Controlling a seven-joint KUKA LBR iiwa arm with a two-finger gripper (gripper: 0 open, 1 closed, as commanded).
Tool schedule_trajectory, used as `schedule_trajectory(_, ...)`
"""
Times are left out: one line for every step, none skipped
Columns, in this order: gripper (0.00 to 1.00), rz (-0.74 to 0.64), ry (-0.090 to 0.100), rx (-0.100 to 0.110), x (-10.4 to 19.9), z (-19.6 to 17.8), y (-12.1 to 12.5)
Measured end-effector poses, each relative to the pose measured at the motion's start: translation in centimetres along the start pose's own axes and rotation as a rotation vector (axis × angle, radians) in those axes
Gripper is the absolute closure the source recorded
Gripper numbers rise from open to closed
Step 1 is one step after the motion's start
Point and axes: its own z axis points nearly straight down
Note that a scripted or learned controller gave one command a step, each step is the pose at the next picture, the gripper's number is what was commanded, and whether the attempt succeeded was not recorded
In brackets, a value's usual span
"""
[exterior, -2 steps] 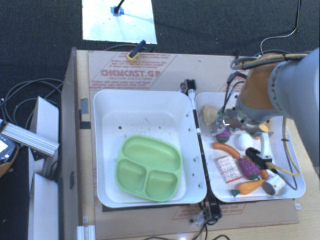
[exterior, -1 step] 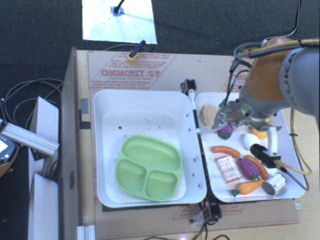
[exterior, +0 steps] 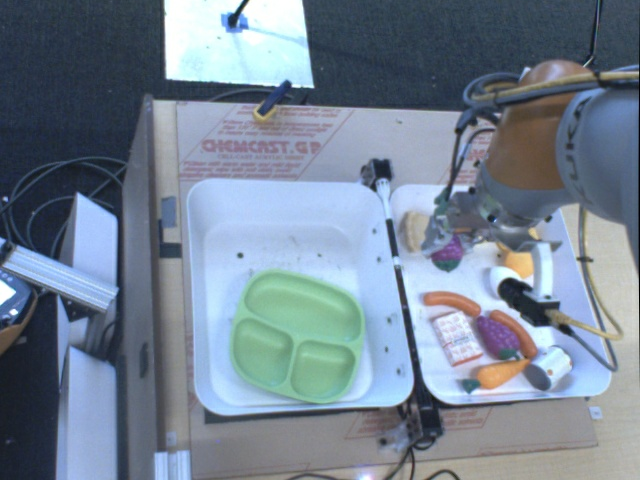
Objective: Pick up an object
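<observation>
Low over the right bin (exterior: pixel 418 328), the gripper (exterior: pixel 440 233) hung at the end of the grey arm (exterior: pixel 610 158), whose orange band (exterior: pixel 535 138) showed above the wrist. From the slanted overhead view it could not be told whether the gripper was spread or pressed together, and nothing could be seen pinched in it.

Just below and beside the gripper lay a purple toy vegetable (exterior: pixel 449 255), the nearest of the bin's things. Whether the two were touching could not be told. A pale bread roll (exterior: pixel 414 231) sat just to the gripper's other side, close against the wall shared with the left bin (exterior: pixel 290 218). A yellow piece (exterior: pixel 519 264) lay further toward the right wall, partly hidden by the wrist.

Nearer the front of the right bin the rest were gathered. An orange sausage (exterior: pixel 452 301) lay crosswise, and a red-and-white packet (exterior: pixel 456 337) lay just below it. Beside the packet was a purple grape bunch (exterior: pixel 497 334), with a red sausage (exterior: pixel 518 334) touching its far side. A carrot (exterior: pixel 497 373) lay along the front wall, and next to it a small metal cup (exterior: pixel 553 365) lay tipped on its side.

In the left bin a green divided plate (exterior: pixel 297 335) rested flat toward the front, well apart from the gripper. Both bins stood on a brown cardboard sheet (exterior: pixel 290 148).
</observation>
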Motion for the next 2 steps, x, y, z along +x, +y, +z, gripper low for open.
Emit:
schedule_trajectory(1.0, 0.004, -0.001, 0.002, -1.3, 1.6, -4.6)
schedule_trajectory(1.0, 0.002, 0.0, 0.0, 2.0, 1.6, -2.2)
